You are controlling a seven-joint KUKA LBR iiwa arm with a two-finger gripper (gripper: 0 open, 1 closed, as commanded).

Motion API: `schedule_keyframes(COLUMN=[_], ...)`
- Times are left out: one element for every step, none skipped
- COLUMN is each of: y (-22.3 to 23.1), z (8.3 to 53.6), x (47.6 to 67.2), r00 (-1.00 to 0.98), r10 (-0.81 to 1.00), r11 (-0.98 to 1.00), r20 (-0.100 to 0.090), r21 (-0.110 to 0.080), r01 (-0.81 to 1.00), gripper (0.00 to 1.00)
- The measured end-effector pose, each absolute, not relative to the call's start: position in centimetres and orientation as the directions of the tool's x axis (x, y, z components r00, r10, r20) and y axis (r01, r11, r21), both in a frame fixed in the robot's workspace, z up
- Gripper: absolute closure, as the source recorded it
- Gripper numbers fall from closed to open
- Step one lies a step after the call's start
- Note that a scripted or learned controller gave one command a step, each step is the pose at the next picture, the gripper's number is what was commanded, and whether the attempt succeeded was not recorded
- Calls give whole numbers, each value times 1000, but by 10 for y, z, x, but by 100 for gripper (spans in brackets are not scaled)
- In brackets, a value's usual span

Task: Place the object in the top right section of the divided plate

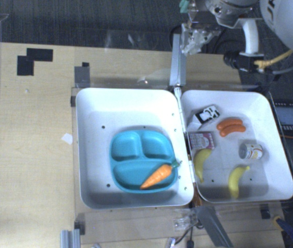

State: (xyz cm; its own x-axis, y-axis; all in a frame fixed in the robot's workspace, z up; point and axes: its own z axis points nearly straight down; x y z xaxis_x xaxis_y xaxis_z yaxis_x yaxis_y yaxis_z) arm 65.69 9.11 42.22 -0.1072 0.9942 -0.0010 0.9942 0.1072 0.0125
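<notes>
Orange carrot point(157, 176) is lying in the blue plate's point(128, 148) bottom section, inside the left bin point(92, 138). I'm hovering my end effector point(194, 39) above the bins' far edge, nothing visibly held; can't tell its opening.

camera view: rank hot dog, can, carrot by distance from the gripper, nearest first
Gripper sits above the bins' far edge.
1. Hot dog, far part of the right bin.
2. Can, mid right bin, further toward the near side.
3. Carrot, on the blue divided plate in the left bin.
</notes>
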Motion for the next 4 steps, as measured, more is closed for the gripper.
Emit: schedule_keyframes(y=[91, 93, 93, 96], z=[422, 434, 434, 446], x=[657, 658, 658, 658], r00=[-107, -117, -117, -128], r10=[994, 993, 993, 992], r11=[107, 117, 117, 128], r20=[-1, -2, -2, -2], r21=[12, 18, 18, 24], r01=[994, 993, 993, 991], gripper=[0, 100, 0, 100])
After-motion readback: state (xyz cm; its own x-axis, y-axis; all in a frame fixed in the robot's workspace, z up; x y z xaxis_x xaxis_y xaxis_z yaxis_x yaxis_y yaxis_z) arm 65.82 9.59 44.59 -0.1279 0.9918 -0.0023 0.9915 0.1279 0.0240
